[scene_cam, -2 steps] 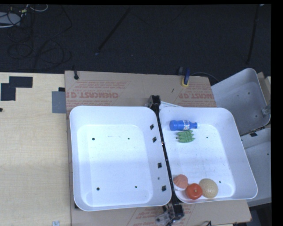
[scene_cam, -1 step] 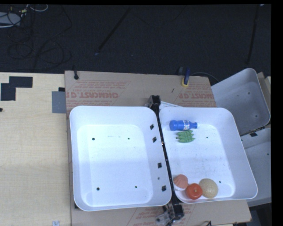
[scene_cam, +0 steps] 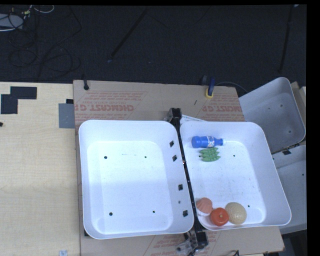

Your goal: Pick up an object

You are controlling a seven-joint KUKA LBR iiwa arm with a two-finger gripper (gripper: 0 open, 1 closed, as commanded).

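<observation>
Dark floor lies behind a pale bench [scene_cam: 35,165] carrying cardboard and two white bins. Left bin [scene_cam: 90,135] is bare; right bin [scene_cam: 272,170] holds the candidates: a blue bottle [scene_cam: 206,142] lying near its far wall, a green leafy piece [scene_cam: 210,155] just beside it, and a beige ball [scene_cam: 236,212], red ball [scene_cam: 219,216] and pink shell-like piece [scene_cam: 204,204] clustered at the near wall. Whether the tool is clenched or released cannot be told. The bottle looks the best target, clear of the walls: a descent square across its body should suit

A robotics lab: two white bins [scene_cam: 95,150] on a cardboard-covered desk [scene_cam: 140,102], loose cables [scene_cam: 30,15] on dark floor at 11 o'clock.
</observation>
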